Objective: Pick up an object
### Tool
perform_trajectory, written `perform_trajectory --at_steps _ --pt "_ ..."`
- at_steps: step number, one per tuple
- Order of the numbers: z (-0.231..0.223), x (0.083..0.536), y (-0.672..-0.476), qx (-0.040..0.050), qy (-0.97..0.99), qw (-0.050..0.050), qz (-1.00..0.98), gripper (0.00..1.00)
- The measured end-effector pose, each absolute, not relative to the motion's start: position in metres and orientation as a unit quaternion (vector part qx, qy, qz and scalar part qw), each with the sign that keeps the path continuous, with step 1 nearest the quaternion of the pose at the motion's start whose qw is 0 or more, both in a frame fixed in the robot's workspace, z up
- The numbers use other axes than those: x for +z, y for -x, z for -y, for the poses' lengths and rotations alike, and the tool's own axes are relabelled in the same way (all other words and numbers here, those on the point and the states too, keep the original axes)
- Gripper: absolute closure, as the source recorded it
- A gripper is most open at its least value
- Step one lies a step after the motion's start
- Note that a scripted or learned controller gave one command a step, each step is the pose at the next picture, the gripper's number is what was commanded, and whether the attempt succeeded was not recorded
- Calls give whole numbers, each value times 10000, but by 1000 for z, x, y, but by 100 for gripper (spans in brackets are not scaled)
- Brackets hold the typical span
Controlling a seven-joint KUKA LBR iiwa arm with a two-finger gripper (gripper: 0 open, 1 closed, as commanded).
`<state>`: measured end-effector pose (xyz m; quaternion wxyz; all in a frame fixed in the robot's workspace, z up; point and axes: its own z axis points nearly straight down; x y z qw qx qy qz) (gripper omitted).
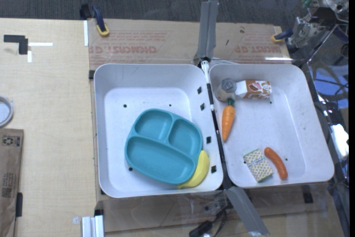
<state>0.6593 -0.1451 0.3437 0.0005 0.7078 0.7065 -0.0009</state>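
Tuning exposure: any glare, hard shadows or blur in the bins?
Camera view: even, soft light; white bins bright but not blown out; only faint shadow under the teal plate; carrot and carton reasonably sharp; gripper at top right looks cluttered, hard to read.

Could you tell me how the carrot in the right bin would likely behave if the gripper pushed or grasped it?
The carrot looks like rigid toy plastic, so probably stiff and light. Its round, tapered body may roll or pivot when pushed. Lying against the bin wall, it leaves little room for fingers.
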Motion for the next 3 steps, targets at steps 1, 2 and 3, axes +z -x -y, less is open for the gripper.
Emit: perform_trajectory --at_steps 1,2,3 --pt "166 339 -659 -10 -7081 4 -7061 100" --pt "156 333 -659 -14 -7070 -5 -7073 100" --pt "151 342 -659 -6 -7067 7 -7075 100"
